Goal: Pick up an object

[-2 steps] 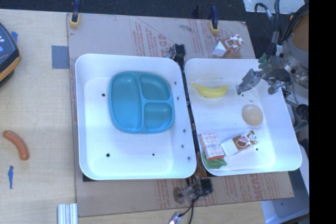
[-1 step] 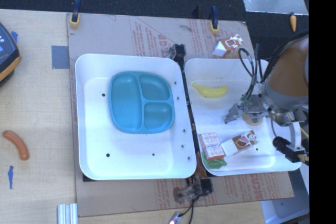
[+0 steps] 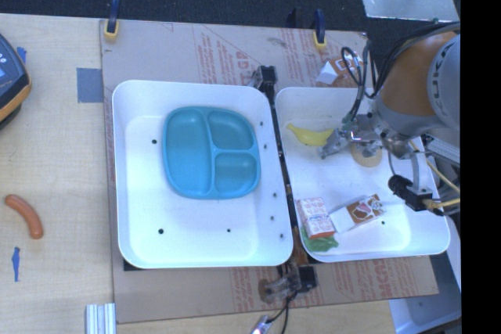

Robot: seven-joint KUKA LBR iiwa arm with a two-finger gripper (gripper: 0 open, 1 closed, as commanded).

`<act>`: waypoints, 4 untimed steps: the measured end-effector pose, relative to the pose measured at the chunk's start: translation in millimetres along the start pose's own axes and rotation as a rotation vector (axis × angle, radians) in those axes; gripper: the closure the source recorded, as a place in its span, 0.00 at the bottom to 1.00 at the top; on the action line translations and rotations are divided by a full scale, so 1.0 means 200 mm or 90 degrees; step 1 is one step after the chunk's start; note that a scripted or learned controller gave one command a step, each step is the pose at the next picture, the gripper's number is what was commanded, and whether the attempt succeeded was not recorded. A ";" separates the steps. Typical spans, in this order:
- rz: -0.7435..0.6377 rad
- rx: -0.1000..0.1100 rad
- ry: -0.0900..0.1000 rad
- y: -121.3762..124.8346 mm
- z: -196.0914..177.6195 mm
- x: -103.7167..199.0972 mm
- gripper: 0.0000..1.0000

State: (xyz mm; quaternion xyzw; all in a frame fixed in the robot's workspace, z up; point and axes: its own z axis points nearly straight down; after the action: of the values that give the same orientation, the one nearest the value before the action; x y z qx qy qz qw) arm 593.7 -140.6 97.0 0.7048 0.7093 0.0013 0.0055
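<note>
A: Start with your bench (image 3: pixel 55 168): pale wood, with a sheet of printed cardboard (image 3: pixel 227 51) clamped across it and the two white bins sitting side by side on that.

B: And your arm (image 3: pixel 415 82) comes in from the right, grey with the orange band, hanging over the right bin (image 3: pixel 423 242).

A: The left bin (image 3: pixel 141 231) carries one thing, a blue divided tray (image 3: pixel 211 152) lying flat near its middle, three compartments facing up.

B: Over in the right bin you've got your candidates. A yellow banana (image 3: pixel 308 135) lies near the far left corner. A small red and white carton (image 3: pixel 316 217) sits against the near left wall with something green (image 3: pixel 321 243) poking out under it, and a brown and white packet (image 3: pixel 362 210) lies just beside the carton, tilted.

A: Your gripper (image 3: pixel 344 141) sits low in that bin, just to the right of the banana, close to its tip.

B: Clenched or released?

A: Can't tell from up here. The metal at the end is a blur, and nothing shows gripped in it. There's a small tan round thing (image 3: pixel 366 154) right beside it, too unclear to name.

B: Off the cardboard, a sausage-shaped orange piece (image 3: pixel 25 215) lies alone on the wood at far left.
</note>
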 end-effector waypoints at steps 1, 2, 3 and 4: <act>0.002 0.006 0.005 0.32 -0.17 0.17 0.00; 0.001 0.009 0.004 0.31 -0.05 0.24 0.00; 0.001 0.009 0.004 0.31 0.03 0.22 0.00; 0.002 0.009 0.004 0.31 0.03 0.21 0.00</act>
State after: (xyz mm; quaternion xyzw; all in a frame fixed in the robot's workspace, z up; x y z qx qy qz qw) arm 656.2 -98.8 92.2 0.7061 0.7081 -0.0015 -0.0015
